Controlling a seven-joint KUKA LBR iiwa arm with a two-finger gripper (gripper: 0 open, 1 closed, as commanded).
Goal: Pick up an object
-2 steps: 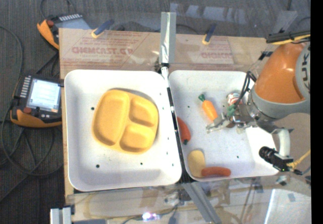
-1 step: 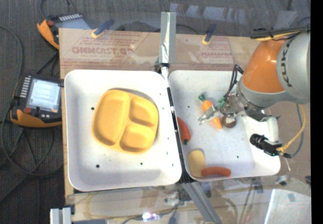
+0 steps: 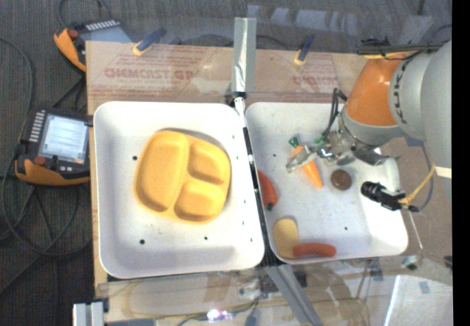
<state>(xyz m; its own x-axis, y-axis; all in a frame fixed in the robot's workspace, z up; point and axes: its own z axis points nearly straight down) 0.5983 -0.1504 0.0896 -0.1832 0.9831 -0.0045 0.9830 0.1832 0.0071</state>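
At the front of the right bin [image 3: 382,240] a red sausage [image 3: 314,250] lies flat near the front wall. Just beside it, a little to the left and further back, sits a small yellow lump [image 3: 286,230] that looks like a bit of toy food. Up the left wall of this bin leans another red piece [image 3: 268,189], long and thin.

A bit further back, in the middle of the right bin, there is a small toy carrot [image 3: 313,172], orange with a pointy end. Its green top [image 3: 297,145] sits near it, up and to the left. Just to the right of the carrot lies a round brown disc [image 3: 341,180], flat on the bin floor.

The claw [image 3: 323,150] hangs right over the carrot, very close to it. It is small and shiny here, and I cannot tell what it is doing or if it has the carrot. Behind it is the orange band [image 3: 374,97] and the big grey arm [image 3: 433,97], coming in from the right. A black plug [image 3: 382,194] with a cable sticks out near the right wall.

The left bin [image 3: 117,244] holds one big yellow tray [image 3: 183,175] with three dips in it. It lies in the middle.

Behind both bins is a brown board [image 3: 147,71] with two clips [image 3: 149,40]. Far left, on the grey carpet, rests a hand controller [image 3: 55,147] with a lit screen.
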